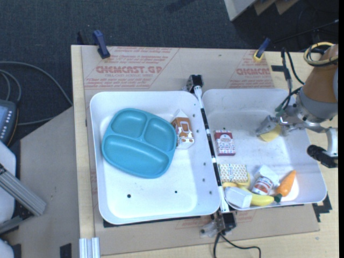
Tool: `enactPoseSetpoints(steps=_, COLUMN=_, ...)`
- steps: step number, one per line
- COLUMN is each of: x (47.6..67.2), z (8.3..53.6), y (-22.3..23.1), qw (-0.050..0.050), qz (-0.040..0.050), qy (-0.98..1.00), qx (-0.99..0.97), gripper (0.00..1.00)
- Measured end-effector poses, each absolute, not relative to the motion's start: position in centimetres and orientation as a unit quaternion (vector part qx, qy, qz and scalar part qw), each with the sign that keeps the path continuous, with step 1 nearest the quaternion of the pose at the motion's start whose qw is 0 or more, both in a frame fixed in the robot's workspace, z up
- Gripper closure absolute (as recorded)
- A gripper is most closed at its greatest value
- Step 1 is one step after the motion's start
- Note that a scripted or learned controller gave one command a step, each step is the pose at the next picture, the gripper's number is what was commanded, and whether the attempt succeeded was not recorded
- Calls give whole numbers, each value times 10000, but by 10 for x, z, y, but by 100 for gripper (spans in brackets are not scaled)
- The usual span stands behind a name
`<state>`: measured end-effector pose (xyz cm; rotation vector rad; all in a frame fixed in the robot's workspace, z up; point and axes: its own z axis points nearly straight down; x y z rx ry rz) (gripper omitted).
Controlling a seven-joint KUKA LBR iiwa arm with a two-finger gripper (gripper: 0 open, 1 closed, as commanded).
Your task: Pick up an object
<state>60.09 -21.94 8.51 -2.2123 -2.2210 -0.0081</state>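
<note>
Pincer (270, 127) is hanging low in the right bin (244, 98), fingers splayed apart, gripping nothing; yellow block (269, 136) is lying just under the tips, apparently touching; judging the approach done, closure and lift are remaining; carrot (287, 183) and banana (260, 200) are sitting untouched nearby.

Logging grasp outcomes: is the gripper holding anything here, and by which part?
Cannot be told. The gripper sits right at the yellow block in the right bin, but the view doesn't show the block between its fingers.
</note>
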Motion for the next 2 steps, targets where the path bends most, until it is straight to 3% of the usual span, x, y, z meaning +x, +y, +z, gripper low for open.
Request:
enactPoseSetpoints(steps=1, x=601, z=96, y=-221, qw=0, qz=-13, qy=-7088, qx=-7054, gripper=100)
enactPoseSetpoints(steps=2, x=601, z=95, y=-219, qw=19, qz=-21, qy=-7090, qx=-7052, gripper=0)
